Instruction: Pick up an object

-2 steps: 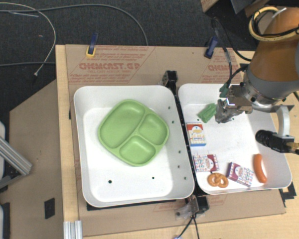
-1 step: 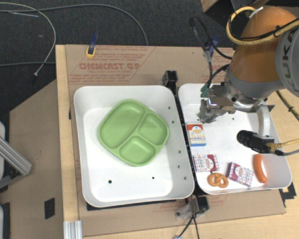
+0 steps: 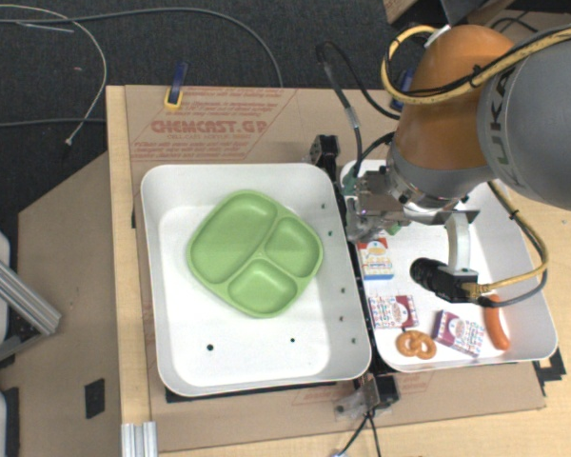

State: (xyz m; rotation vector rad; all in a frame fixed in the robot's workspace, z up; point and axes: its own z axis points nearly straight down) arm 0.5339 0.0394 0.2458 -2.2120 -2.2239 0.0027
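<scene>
So the cardboard-topped bench (image 3: pixel 219 122) takes up most of the view, and the big grey-and-orange arm (image 3: pixel 457 93) hangs over the right bin (image 3: pixel 528 274). The left bin (image 3: pixel 171 331) sits just left of the tool, with a green divided plate (image 3: pixel 255 252) lying flat in it, off to the tool's left. The tool (image 3: pixel 369 215) is down at the right bin's left edge. Honestly can't tell how far open it is or whether it has anything.

The small stuff is all below the tool in the view:
- red-and-white packet (image 3: pixel 376 260), just under it
- pink packet (image 3: pixel 392 310), further down
- purple packet (image 3: pixel 459 331), down and to the right
- sausage (image 3: pixel 498 327), beside the purple packet
- pretzel (image 3: pixel 417 345), lowest
</scene>
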